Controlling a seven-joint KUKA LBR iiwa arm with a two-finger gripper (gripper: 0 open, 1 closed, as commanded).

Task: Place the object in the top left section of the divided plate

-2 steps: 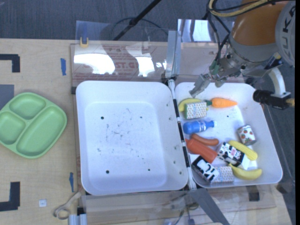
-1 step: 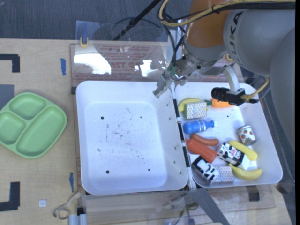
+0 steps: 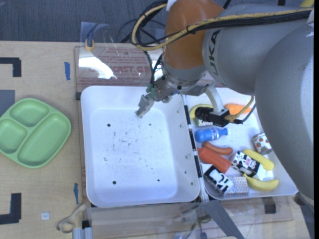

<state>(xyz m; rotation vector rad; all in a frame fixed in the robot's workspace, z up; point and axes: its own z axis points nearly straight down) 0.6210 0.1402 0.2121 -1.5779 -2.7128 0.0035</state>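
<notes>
Green divided plate point(image 3: 34, 132) on table point(image 3: 40, 193), far left of frame, well apart from gripper point(image 3: 144, 105) over left bin point(image 3: 133, 188). Fingers' state: cannot tell.

Blue-grey carpeted floor point(image 3: 60, 9) beyond the far edge. Pale wooden bench top point(image 3: 45, 193) with black corner marks point(image 3: 12, 66) and blue tape strips point(image 3: 67, 70) (glare near the back).

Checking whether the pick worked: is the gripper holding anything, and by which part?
Nothing is held. The gripper hangs over the left bin with nothing between its fingers.
</notes>
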